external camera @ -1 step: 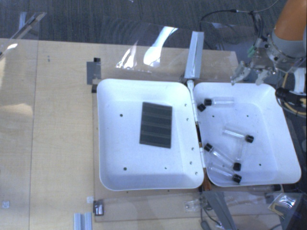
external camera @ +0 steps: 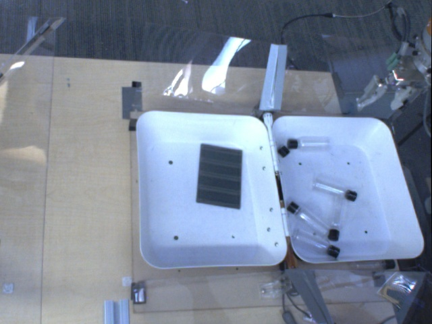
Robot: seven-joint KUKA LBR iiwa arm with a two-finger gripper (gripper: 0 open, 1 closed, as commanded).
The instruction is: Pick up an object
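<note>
A dark grey ribbed rectangular block (external camera: 219,175) lies flat in the middle of the left bin (external camera: 155,241). Several clear vials with black caps lie in the right bin (external camera: 385,147): one near the top left (external camera: 309,142), one in the middle (external camera: 334,191), and others at the lower left (external camera: 312,223). A pale metal part of the arm's gripper (external camera: 391,85) sits at the upper right, beyond the right bin's far corner and well away from every object. It is small and blurred.
A grey metal bar (external camera: 273,76) stands behind the seam between the bins. A black cable (external camera: 304,20) loops across the dark floor at the back. Wooden bench top stretches to the left. Small clamps (external camera: 133,100) sit at the left bin's corners.
</note>
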